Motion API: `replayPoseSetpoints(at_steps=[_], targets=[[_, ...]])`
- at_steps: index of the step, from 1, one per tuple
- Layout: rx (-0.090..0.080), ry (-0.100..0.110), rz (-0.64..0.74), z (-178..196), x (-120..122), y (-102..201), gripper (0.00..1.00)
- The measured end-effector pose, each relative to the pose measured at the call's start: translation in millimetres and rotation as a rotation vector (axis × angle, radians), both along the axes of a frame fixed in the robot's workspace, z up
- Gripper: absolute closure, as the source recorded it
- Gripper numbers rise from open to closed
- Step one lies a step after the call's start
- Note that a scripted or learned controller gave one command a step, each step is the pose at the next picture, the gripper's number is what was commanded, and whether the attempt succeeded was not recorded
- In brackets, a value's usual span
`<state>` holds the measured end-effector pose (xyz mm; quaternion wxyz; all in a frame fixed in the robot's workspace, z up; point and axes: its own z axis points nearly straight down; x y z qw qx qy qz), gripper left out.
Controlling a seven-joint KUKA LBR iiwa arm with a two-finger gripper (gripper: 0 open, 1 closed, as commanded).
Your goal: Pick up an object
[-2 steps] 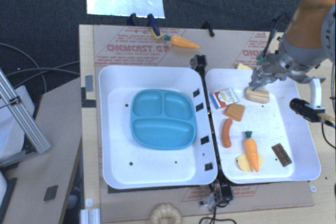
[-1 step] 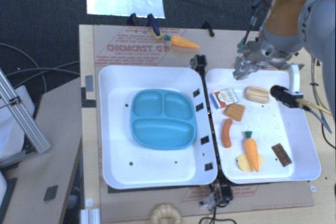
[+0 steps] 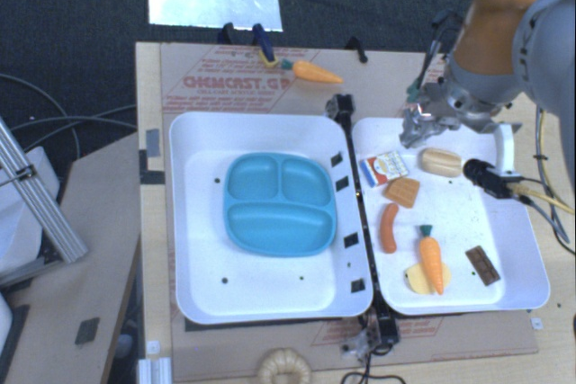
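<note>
My pincer (image 3: 416,132), grip unclear, hangs beside the bun (image 3: 440,162); it lies crosswise, card (image 3: 385,167) just left.

Plate (image 3: 270,204) in left bin (image 3: 193,157)

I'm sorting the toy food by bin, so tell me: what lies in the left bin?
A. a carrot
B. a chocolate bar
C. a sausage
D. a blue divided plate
D: the blue plate lies in the left bin, while a carrot, sausage and chocolate bar lie in the right bin.
</note>
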<state>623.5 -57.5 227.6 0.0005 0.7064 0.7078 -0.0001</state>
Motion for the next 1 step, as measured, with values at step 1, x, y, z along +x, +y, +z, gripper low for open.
replayPoseSetpoints(at_steps=[1], targets=[[-0.001,-0.002,0.002,-12.9,11.0,-4.1,1.00]])
